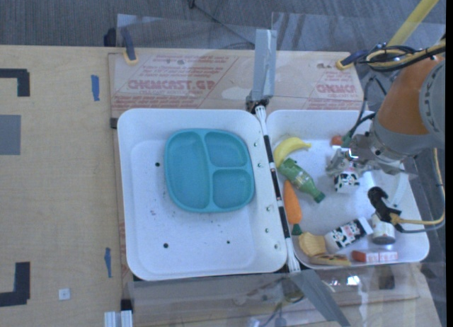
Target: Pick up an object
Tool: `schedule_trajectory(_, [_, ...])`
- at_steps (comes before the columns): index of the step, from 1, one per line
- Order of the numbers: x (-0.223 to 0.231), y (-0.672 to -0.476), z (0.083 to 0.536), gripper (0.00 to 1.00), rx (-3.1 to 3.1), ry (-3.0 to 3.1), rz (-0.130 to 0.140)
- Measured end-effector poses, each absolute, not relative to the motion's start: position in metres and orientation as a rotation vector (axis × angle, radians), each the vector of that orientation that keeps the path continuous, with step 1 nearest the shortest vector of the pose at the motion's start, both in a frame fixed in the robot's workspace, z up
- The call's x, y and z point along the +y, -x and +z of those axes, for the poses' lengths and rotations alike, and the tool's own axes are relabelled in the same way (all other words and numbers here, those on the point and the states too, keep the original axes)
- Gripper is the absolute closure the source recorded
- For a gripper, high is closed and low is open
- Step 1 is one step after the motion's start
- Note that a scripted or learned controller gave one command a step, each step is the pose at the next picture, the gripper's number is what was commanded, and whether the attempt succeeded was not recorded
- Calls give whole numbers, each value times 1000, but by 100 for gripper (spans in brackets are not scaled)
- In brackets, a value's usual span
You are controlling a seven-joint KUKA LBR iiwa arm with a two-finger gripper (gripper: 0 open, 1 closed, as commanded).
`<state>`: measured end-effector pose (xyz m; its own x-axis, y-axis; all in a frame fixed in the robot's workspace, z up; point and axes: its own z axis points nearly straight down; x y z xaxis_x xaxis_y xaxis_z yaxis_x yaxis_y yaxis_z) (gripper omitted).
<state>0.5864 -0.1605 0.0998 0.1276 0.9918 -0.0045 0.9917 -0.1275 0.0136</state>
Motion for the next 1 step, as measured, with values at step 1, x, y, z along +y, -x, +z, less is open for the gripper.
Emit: schedule_trajectory(1, [-94,-577,218,100,2235,-2207,1])
